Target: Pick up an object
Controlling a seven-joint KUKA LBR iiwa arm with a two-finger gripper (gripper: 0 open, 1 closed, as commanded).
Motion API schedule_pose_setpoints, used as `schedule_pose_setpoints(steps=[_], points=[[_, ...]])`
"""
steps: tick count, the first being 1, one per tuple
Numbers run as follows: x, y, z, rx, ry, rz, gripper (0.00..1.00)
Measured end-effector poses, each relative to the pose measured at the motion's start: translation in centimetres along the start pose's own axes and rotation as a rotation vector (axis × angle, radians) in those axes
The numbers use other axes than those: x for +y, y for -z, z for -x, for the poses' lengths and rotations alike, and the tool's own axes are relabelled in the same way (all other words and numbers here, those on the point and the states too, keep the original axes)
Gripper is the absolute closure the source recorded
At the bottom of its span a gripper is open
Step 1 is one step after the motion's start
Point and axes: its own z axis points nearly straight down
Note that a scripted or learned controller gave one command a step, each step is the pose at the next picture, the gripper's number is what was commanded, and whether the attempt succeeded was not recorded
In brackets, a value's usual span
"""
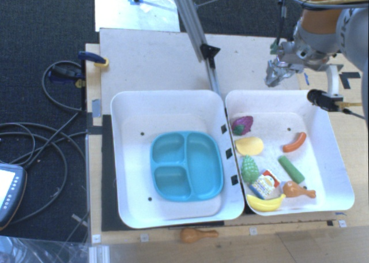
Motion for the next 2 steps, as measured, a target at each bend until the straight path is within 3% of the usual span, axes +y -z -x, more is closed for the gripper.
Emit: schedule_pose_setpoints(steps=[2], points=[[-3.5, -0.5, -10.2, 0.003, 0.005, -0.004, 1.0]])
